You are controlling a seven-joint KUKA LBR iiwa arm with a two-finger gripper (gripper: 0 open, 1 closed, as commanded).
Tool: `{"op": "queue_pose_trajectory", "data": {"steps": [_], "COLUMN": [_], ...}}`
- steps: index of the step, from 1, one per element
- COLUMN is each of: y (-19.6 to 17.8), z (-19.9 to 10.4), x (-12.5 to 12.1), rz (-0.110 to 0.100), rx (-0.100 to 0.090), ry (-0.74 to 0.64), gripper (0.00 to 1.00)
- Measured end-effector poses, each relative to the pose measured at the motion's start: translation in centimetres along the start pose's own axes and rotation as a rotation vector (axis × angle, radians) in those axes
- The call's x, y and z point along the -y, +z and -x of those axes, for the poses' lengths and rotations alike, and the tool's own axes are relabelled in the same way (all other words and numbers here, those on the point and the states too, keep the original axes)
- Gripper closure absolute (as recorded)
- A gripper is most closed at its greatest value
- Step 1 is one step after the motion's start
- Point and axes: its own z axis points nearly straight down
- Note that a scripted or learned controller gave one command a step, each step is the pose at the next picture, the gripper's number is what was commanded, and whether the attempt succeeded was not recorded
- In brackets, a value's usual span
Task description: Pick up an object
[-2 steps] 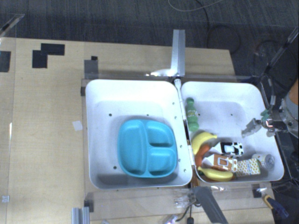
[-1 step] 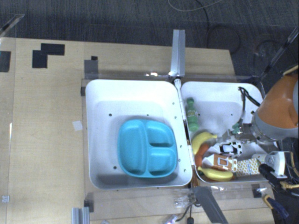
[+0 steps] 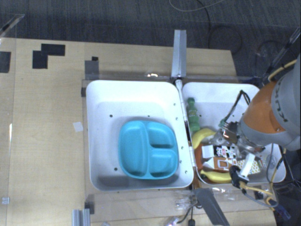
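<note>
A grey robot arm with an orange band (image 3: 268, 109) reaches in from the right over the right-hand shallow white bin (image 3: 221, 91) on a pale wooden desk (image 3: 42, 126). Its claw (image 3: 233, 147) hangs low among the clutter at the near end of that bin, and whether it is open or closed, or has hold of anything, cannot be told from this angle.

Beneath and beside the claw lie a curved yellow banana (image 3: 202, 135), a second yellow banana (image 3: 215, 176) against the near wall, and a flat brown-and-white printed packet (image 3: 214, 158) between the two. A green plastic bottle (image 3: 192, 113) lies lengthwise along the bin's left wall, just beyond the first banana.

In the left-hand shallow white bin (image 3: 131, 91) rests a light blue plastic divided plate (image 3: 148, 149), flat on the floor toward the near right corner and well apart from the arm.

A grey metal post (image 3: 179, 53) stands at the far end of the seam between the bins. Black tape marks (image 3: 47, 53) show on the desk at far left, and a thin cable (image 3: 207, 4) loops across the dark carpet beyond.
</note>
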Motion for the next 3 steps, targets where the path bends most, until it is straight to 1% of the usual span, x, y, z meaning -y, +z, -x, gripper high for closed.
{"op": "queue_pose_trajectory", "data": {"steps": [1,2,3], "y": [-1.3,-9.5,-15.2], "z": [-0.2,0.0,-3.3], "x": [-0.5,0.6,-1.1], "rz": [0.017,-0.025,-0.026], "rx": [-0.002,0.006,0.003], "ry": [-0.002,-0.177,-0.337], "gripper": [1.00,1.00,1.00]}}
